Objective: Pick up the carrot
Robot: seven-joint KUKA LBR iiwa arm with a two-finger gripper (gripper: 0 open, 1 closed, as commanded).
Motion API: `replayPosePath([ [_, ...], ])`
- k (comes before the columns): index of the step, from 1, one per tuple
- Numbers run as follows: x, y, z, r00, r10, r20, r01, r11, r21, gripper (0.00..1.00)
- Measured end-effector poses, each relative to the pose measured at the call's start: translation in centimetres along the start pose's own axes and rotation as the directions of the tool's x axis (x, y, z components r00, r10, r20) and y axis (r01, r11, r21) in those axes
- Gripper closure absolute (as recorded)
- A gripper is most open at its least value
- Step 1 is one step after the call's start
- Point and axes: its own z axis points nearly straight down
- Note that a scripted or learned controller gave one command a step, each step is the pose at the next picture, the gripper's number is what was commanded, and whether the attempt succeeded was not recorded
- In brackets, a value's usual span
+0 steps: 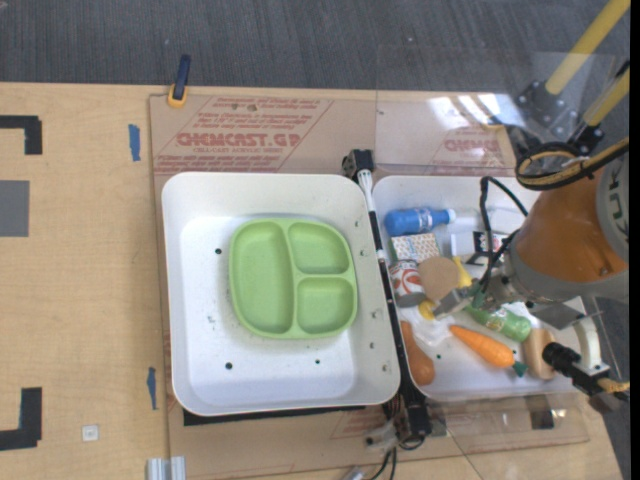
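The carrot (484,347) is orange with a small green tip. It lies at a slant near the front of the right bin (470,386), with nothing holding it. My gripper (478,294) hangs low over the middle of that bin, just above and behind the carrot, over a green packet (506,321). The arm's orange band (566,236) and grey wrist hide the bin's right part.
The right bin also holds a blue bottle (415,220), a tan piece (440,274), a brown-orange item (419,360) at the front left and a bread-like item (540,353). The left bin (195,298) holds a green divided plate (293,278).
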Motion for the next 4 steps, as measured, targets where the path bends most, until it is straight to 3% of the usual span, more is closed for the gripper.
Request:
replayPosePath([
  [1,-0.6,-0.4,0.1,0.986,-0.165,-0.004,0.165,0.986,0.005,0.00],
  [2,-0.2,-0.2,0.1,0.997,-0.075,-0.003,0.075,0.997,0.003,0.00],
  [3,-0.5,-0.4,0.3,0.933,-0.361,-0.008,0.361,0.933,0.009,0.00],
  [4,1.2,-1.3,1.6,0.989,-0.139,-0.048,0.141,0.989,0.042,0.00],
])
